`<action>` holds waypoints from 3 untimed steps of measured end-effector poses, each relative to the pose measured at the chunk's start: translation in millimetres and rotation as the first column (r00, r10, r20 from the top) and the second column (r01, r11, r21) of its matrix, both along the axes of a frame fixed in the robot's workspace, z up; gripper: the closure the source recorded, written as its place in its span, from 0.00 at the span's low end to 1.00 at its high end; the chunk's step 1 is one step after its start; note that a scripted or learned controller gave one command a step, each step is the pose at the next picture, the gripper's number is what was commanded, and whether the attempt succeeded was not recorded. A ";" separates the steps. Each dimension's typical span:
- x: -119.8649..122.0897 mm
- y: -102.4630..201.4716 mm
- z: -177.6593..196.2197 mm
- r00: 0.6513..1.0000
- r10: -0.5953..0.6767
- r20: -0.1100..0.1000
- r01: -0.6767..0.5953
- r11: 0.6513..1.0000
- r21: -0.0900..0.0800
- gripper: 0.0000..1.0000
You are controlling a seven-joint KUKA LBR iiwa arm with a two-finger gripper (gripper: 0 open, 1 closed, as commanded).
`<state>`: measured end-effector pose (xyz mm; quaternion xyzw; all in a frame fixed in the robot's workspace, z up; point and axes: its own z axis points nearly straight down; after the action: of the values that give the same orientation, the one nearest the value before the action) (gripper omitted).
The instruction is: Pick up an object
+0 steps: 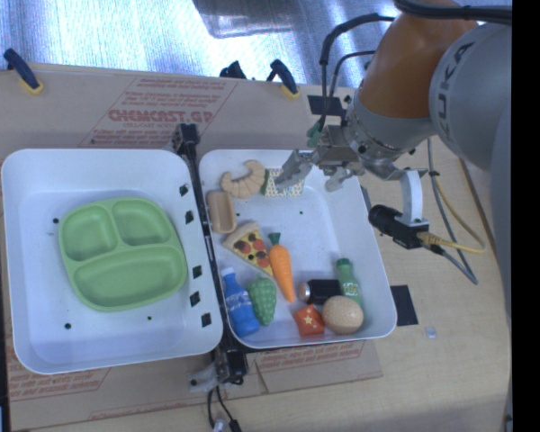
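My gripper (315,176) hangs over the back of the right bin (364,241), its two fingers spread apart with nothing between them, so it is open. The left finger (292,169) is beside a small pale green item (274,184) and close to a croissant (243,179). Further forward in this bin lie a bread roll (220,211), a pizza slice (247,242), a carrot (282,269), a blue bottle (238,302), a green vegetable (264,300), a red block (309,320), an egg (342,314), a green bottle (346,279) and a small black piece (322,289).
The left bin (27,205) holds a green divided plate (121,252). A black clip rail (191,205) runs between the bins. Cables (450,232) and a black fitting (396,225) hang off the arm at the right bin's right rim.
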<state>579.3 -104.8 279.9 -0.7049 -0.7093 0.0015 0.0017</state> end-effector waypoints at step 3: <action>-43.8 -44.0 -175.8 1.000 0.006 0.003 -0.006 1.000 0.002 1.00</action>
<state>535.5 -148.8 104.1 -0.7027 -0.7115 -0.0003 0.0016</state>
